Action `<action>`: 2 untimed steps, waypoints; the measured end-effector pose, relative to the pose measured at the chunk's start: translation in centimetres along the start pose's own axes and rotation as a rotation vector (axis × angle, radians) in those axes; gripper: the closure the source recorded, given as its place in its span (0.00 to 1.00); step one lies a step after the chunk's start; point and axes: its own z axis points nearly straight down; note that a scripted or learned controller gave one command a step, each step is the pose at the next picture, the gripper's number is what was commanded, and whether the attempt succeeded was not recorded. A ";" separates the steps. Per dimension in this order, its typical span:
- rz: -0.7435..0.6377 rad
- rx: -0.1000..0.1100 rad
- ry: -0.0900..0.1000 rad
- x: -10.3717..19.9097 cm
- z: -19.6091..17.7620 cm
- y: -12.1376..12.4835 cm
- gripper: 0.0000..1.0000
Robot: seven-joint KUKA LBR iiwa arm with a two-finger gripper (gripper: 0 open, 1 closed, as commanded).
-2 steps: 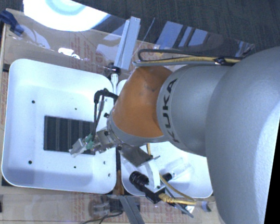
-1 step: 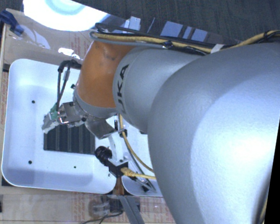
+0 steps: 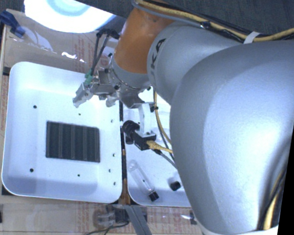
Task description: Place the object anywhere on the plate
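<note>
Now the pincer (image 3: 82, 95) hangs over the far part of the left bin (image 3: 19, 121), and I cannot tell its state. I make out no plate; a dark ribbed slab (image 3: 73, 142) lies mid-bin. Small dark pieces (image 3: 175, 185) sit in the right bin (image 3: 143, 196), perhaps waiting there for picking.

Glare blew out a white patch (image 3: 64, 12) beyond the bench's far left corner. My arm (image 3: 224, 121) looked soft and shaded the right bin (image 3: 148, 197).

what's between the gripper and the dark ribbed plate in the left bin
In the camera view, bare white bin floor lies between the gripper and the plate, apart from one small dark hole.
</note>
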 end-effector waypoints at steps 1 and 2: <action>0.224 0.000 0.000 9.7 -4.8 2.7 1.00; 0.089 -0.003 0.000 4.6 -17.0 0.5 1.00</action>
